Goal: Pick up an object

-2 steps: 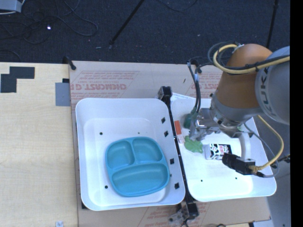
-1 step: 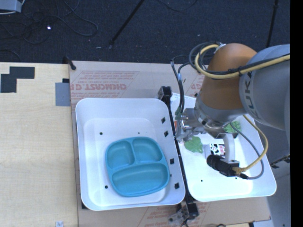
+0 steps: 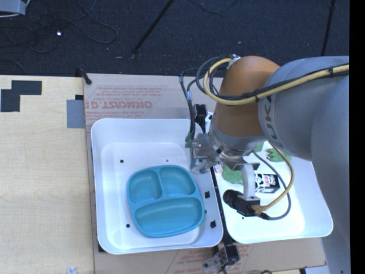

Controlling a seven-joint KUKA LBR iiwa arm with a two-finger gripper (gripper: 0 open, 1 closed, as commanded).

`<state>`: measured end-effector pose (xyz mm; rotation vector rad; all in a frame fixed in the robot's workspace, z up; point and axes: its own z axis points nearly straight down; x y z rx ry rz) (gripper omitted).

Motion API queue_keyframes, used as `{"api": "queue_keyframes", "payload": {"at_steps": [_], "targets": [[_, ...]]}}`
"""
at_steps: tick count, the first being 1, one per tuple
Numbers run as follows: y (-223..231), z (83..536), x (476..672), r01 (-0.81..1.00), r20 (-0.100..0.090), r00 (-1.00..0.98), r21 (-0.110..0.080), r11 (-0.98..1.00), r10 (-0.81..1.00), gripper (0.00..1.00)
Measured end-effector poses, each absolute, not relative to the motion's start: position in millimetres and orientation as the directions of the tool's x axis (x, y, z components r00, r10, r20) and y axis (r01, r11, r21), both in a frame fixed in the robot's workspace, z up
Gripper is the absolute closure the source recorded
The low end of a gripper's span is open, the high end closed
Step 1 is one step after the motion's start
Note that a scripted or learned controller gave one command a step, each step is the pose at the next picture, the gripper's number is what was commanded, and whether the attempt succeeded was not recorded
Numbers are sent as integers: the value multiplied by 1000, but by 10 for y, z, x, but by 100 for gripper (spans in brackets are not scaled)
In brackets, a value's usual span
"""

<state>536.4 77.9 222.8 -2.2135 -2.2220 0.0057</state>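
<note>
Over the wall between the two bins hangs the hand (image 3: 201, 153); open or closed, I cannot tell. Just beside it, toward the lower left, a blue plate (image 3: 165, 201) lies flat in the left bin (image 3: 98, 181). A green thing (image 3: 232, 174), partly hidden, lies in the right bin (image 3: 311, 213).

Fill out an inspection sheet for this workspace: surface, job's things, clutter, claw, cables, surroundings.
Surface: pale wooden bench with brown cardboard sheet under left white bin and right white bin.
Job's things: blue three-compartment plastic plate flat in left bin; green pieces in right bin, partly hidden by the arm.
Clutter: small black-and-white item in right bin, unidentifiable.
Claw: over the divide between the bins; grip state unclear.
Cables: yellow and black cables looped over the arm's orange band; black cables on floor.
Surroundings: dark carpeted floor behind bench.
</note>
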Motion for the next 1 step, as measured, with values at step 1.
{"api": "queue_keyframes", "payload": {"at_steps": [1], "targets": [[760, 2237, 5365, 1000, 0, -1, -5, 1, 1000, 0]]}}
